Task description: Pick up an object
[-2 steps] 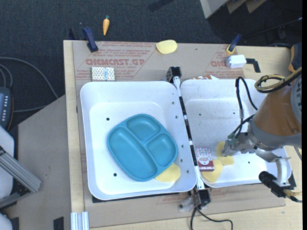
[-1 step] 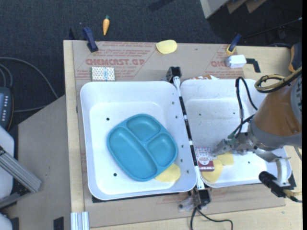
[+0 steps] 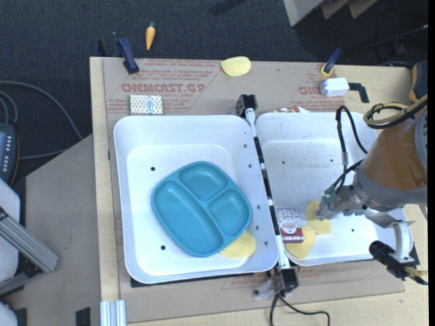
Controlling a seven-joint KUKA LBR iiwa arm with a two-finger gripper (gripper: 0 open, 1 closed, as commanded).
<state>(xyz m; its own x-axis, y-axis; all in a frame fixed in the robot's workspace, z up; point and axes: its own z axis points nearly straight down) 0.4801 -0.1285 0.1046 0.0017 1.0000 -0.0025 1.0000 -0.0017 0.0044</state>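
Gripper (image 3: 327, 208) is hanging low over the near left part of the right bin (image 3: 299, 138), and I cannot tell its state, since the wrist is hiding the tip. Yellow pieces (image 3: 314, 227) are lying directly under and just left of it on the bin floor, one small flat piece touching the tool's shadow and a rounder one (image 3: 299, 244) nearer the front rim. A small red-and-white carton (image 3: 289, 223) is lying to their left against the bin wall, its long axis running near to far. In the left bin (image 3: 136, 141) a blue divided plate (image 3: 200, 208) is covering part of another yellow piece (image 3: 239, 246). The nearest target, by my judgement, is sitting almost straight below, slightly leftward.
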